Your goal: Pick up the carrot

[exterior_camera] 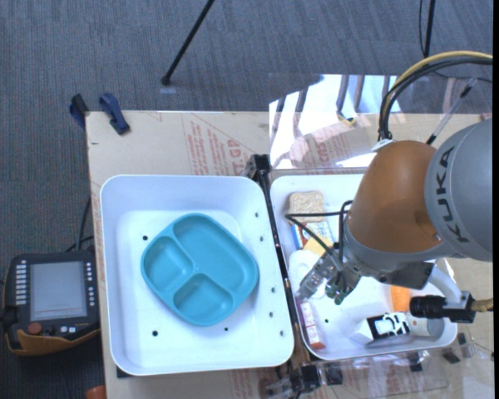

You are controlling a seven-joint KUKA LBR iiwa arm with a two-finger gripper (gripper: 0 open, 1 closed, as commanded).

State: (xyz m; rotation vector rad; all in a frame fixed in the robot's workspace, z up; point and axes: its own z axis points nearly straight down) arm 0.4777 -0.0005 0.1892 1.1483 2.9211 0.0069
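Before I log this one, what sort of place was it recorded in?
Probably a robotics lab: a grey-and-orange KUKA arm works over two shallow white bins on a plywood bench, with a handheld control pendant on grey carpet.

KUKA arm [449, 198]: casing condition
Grey shell lettered "KUKA", orange band [395, 198] above wrist, black and yellow cables looped overhead.

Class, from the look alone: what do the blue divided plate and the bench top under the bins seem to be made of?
Blue divided plate: probably moulded plastic, with a smooth, even colour, soft sheen and rounded compartment ridges. Bench top: looks like cardboard or fibreboard, matt tan, with red print on its surface; which one is unclear.
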